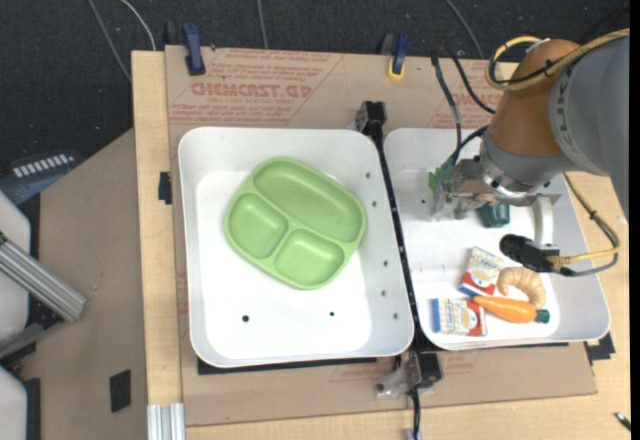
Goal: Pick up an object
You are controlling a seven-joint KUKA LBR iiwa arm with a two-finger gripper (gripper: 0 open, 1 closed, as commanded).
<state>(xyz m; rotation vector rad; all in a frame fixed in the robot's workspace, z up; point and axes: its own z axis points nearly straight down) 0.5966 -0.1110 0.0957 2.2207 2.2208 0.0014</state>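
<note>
Hand (478, 196), grip state indiscernible, low in the right bin (430, 258); clustered carrot (512, 308) and croissant (522, 281) risk a deflected grasp.

An orange carrot (512, 309) with a green tip lies on its side in the right bin, below and to the right of the pincer (470, 196). A tan croissant (522, 281) curls just above it, touching. A small red and white packet (481, 272) and a blue, red and white packet (458, 316) lie flat just left of them, below the pincer.
</note>
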